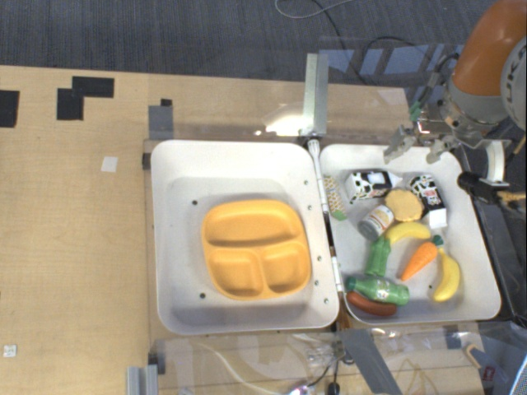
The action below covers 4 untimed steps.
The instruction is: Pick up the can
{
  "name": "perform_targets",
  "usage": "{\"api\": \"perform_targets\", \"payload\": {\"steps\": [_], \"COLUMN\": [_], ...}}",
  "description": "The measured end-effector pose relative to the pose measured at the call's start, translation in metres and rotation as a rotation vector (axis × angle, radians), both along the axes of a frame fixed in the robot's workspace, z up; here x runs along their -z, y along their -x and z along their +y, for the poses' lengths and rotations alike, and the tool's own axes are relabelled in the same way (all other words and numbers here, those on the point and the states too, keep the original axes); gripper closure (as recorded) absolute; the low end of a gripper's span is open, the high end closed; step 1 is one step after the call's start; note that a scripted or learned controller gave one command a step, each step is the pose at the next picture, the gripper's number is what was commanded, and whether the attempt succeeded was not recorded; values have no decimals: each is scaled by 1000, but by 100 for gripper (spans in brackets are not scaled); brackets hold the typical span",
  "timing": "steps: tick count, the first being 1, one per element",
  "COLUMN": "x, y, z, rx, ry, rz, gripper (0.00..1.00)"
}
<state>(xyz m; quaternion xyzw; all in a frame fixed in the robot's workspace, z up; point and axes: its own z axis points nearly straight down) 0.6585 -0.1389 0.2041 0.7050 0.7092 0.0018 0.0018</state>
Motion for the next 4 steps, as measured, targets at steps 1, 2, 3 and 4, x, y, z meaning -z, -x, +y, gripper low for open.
{"api": "perform_targets", "payload": {"steps": [1,2,3,4], "x": [-18,-18,-174,-144], "y": [-5,-5,-8,-12], "z": [4,4,-56,-54], "rx": [81,81,190,-188], "ry": [0,0,2,4], "rz": [-1,-1,-4,-3], "gripper": [0,0,0,0]}}
